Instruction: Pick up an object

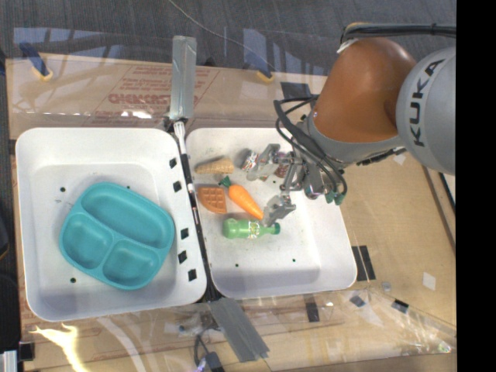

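In the right bin [310, 273] lie several toy foods: an orange carrot [244, 200], a green bottle-like piece [248, 229], a brown waffle piece [212, 199] and a tan bread roll [213, 165]. A small metallic object [249, 160] rests near the bin's far side. My gripper [277, 211] hangs low over the bin, its tip right beside the green piece's right end and just right of the carrot. Nothing visibly sits between its fingers.
The left bin [46, 285] holds a teal divided plate [116, 235]. A grey clamp bar [183, 76] stands at the divider between the bins. The arm's orange band [360, 91] looms over the right bin's far right corner, with cables hanging below it.
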Available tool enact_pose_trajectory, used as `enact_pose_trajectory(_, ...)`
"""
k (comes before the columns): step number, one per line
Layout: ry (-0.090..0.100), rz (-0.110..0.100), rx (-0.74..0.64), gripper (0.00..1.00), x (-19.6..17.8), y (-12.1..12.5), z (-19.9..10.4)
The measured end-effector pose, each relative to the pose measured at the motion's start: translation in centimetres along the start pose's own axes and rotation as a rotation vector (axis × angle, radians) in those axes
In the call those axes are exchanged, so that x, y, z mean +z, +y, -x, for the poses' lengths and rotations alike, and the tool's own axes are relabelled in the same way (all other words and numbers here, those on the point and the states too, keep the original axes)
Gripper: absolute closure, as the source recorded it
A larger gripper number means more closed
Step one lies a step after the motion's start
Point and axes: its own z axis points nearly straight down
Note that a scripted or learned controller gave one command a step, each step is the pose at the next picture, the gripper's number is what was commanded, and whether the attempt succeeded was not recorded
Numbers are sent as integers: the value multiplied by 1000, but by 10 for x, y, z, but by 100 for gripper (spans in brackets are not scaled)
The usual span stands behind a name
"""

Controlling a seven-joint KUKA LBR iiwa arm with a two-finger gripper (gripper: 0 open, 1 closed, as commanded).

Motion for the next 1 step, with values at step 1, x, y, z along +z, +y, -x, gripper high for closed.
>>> enact_pose_trajectory(1,-1,1,513,0,8,36,27)
